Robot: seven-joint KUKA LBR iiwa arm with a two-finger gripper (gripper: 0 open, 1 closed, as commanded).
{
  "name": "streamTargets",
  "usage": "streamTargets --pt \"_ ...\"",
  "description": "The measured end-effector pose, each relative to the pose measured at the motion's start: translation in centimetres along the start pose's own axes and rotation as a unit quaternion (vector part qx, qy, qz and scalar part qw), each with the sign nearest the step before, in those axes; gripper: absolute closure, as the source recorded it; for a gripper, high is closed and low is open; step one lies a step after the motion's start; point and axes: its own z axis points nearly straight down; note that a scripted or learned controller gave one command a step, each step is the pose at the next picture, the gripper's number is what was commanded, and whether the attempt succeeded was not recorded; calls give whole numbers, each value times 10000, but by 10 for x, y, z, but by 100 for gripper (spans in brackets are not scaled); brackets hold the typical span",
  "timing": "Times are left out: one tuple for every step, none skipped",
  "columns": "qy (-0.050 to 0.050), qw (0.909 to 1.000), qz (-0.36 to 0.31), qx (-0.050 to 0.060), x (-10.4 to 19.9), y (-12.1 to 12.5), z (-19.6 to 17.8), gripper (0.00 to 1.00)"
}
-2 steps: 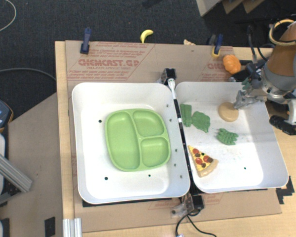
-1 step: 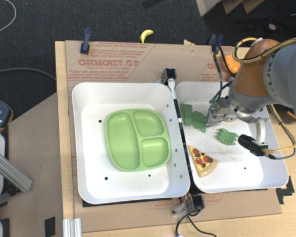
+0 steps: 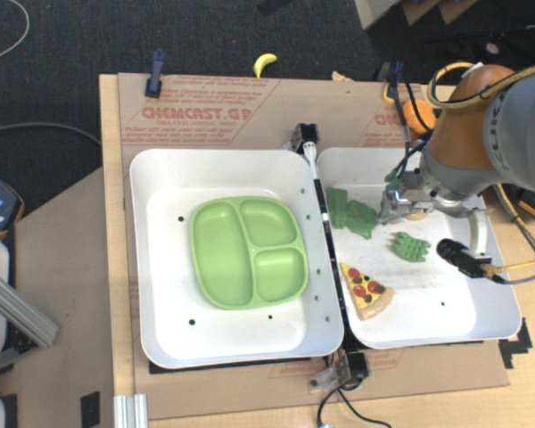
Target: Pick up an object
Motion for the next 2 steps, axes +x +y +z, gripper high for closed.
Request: streamTargets --pt "-3 10000 3 -13 0 0 -10 100" --pt "-5 10000 9 -26 0 1 -20 100"
